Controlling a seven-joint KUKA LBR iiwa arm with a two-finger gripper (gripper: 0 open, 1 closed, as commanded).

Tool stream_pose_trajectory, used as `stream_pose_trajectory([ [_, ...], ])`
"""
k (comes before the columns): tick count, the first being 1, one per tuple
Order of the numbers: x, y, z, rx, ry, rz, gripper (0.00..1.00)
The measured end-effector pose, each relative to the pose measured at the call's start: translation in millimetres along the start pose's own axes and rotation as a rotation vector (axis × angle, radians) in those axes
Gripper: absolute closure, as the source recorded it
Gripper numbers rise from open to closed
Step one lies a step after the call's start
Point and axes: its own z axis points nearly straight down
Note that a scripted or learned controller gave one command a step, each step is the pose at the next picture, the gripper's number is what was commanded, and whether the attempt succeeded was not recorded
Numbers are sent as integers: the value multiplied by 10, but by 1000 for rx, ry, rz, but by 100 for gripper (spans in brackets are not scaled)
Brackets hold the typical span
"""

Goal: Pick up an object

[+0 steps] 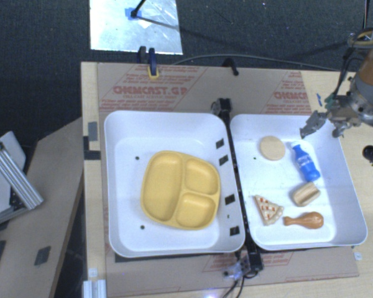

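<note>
Five small items in right bin (351, 185), all loose on its white floor. Round tan cookie (273, 148) toward 11 o'clock of that floor. Blue bottle (305, 162) just beside cookie at its 3 o'clock, lying down, slanted, white cap toward 11 o'clock. Small bread roll (305, 195) just below bottle, at its 6 o'clock, near but apparently not touching. Pizza slice (268, 209) at roll's 8 o'clock, tip pointing toward 11 o'clock. Brown chicken drumstick (304, 220) at 6 o'clock of roll, lying flat, thin end pointing to 9 o'clock and close to pizza slice.

Gripper (324, 123) above bin's far rim, at about 1 o'clock from bottle, apart from every item. Two fingers spread moderately, nothing between them. Grey arm (368, 85) with orange band reaching in from 3 o'clock.

Left bin (121, 166) touching right bin along shared middle edge. Yellow divided plate (180, 190) inside, near centre, three compartments, nothing in them.

Both bins resting on brown cardboard sheet (174, 85) with red print. Blue and yellow clamp (151, 61) at sheet's 12 o'clock edge. Shiny metal panel (135, 16) farther toward 12 o'clock. Aluminium frame rail (9, 169) at 9 o'clock.
</note>
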Motion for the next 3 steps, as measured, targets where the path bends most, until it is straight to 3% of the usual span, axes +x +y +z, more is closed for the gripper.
stream_pose_trajectory([
  [1, 5, 27, -75, -12, -3, -3, 0],
  [3, 152, 56, 1041, -8, -1, -5, 0],
])
